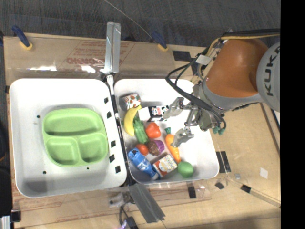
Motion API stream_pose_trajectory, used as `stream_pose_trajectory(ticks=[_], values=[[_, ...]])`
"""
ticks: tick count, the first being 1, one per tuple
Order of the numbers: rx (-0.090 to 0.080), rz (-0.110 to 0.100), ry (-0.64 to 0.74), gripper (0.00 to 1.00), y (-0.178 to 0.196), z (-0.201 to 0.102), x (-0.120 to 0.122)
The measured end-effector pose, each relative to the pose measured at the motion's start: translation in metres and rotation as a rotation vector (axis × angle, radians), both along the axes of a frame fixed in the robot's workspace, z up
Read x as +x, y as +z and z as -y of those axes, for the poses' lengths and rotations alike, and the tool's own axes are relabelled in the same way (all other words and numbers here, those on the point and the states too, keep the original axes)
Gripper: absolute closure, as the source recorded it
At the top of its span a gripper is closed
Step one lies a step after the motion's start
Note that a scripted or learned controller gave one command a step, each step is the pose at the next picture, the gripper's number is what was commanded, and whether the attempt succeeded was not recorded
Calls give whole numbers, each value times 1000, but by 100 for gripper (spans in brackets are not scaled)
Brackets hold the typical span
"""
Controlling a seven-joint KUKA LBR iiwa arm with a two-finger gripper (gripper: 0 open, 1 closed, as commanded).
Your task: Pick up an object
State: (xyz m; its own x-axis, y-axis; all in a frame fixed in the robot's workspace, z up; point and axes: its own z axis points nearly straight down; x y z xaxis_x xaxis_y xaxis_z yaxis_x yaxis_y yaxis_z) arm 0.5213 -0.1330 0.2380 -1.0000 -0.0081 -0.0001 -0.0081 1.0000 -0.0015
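Observation:
The right bin holds a pile of toy food: a yellow banana, a green vegetable, a red tomato, an orange carrot, a purple piece, a blue bottle, a small can, a black-and-white carton, a labelled packet and a green lime. My gripper hangs over the right-hand part of this bin, just right of the tomato and above the carrot. Its fingers are spread open with nothing between them.
The left bin holds a green divided tray. A metal clamp bar rises at the divider between the bins. Black cables loop from the wrist over the right bin's far edge. Bare white floor lies at the right bin's right side.

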Motion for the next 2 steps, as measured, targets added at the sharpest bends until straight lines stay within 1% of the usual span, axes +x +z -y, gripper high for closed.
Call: stream_pose_trajectory(ticks=[1,2], values=[[4,-7,73,0,-99,44,-30],[0,3,-21,0,-141,46,-14]])
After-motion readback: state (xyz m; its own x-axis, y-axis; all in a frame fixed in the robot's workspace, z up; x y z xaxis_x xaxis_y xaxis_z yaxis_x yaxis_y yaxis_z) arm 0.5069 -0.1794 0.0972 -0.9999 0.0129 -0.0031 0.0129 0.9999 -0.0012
